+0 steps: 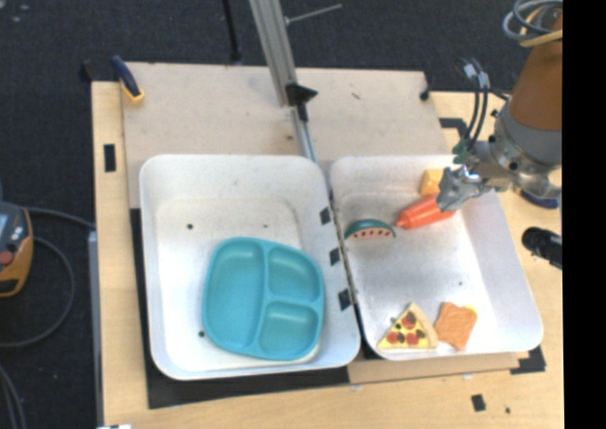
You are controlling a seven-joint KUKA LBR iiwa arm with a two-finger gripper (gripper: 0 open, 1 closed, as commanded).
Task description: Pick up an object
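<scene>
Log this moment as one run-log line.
gripper: over right bin, at carrot | pizza slice: near edge | blue tray: left bin

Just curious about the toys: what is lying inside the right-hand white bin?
The right bin holds a carrot, a watermelon slice, a pizza slice, an orange piece and a yellow block, partly covered by the tool.

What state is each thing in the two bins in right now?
Blue plate: flat, right way up, in the left bin.
Carrot: lying in the right bin, under the pincer.
Pizza slice: flat, near front edge.
Watermelon slice: by the divider.
Orange biscuit: flat, beside pizza.
</scene>
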